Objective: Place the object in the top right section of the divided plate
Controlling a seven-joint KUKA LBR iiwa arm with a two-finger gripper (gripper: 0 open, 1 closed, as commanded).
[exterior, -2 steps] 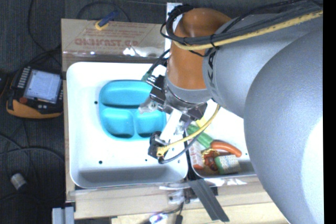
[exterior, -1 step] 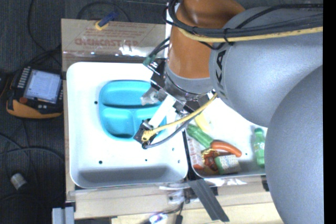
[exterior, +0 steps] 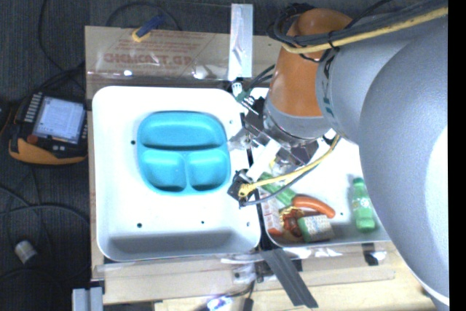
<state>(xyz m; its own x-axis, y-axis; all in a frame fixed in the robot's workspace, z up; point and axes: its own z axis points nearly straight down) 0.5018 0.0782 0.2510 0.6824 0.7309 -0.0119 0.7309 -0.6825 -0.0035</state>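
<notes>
The gripper [exterior: 285, 159] hangs over the right bin [exterior: 344, 170], and its grasp cannot be told. An orange piece [exterior: 314, 205] and a green bottle [exterior: 360, 204] lie just beside it. The blue divided plate [exterior: 182, 153] sits to its left.

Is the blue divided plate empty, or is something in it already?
Empty: all three sections of the divided plate show bare blue.

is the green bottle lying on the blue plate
No, the green bottle lies in the right bin, apart from the blue plate in the left bin.
</notes>
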